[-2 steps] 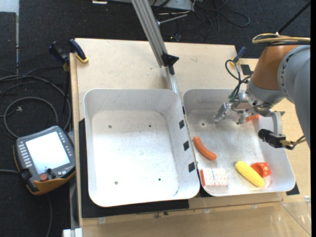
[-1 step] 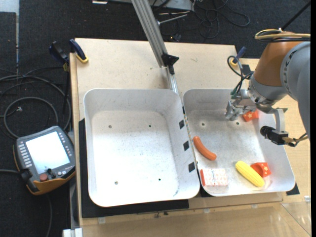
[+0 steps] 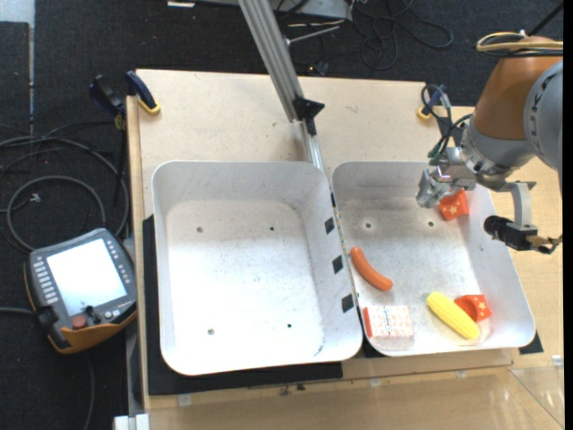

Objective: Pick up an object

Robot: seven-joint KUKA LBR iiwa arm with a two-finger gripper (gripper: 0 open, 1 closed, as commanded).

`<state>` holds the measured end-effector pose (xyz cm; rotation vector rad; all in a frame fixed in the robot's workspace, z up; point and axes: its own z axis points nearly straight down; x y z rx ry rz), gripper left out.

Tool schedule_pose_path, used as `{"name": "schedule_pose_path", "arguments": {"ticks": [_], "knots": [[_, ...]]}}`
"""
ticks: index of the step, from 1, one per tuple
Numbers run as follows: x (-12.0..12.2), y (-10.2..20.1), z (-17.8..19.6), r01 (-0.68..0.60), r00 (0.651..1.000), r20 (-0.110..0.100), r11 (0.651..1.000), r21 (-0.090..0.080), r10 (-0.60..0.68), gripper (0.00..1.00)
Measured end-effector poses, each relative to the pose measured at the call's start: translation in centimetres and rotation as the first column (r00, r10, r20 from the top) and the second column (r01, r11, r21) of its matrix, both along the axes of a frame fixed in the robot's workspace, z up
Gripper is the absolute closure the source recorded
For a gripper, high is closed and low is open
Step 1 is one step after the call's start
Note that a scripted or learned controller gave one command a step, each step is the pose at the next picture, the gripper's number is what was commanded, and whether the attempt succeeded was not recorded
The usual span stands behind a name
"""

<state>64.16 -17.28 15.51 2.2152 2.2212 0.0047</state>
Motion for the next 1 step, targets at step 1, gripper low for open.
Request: {"name": "schedule_pose_path", "arguments": {"ticks": [1], "knots": [[-0.19, -0.07, 4.36, 0.000, 1.000, 0.001, 1.000, -0.001, 0.000, 1.00]]}}
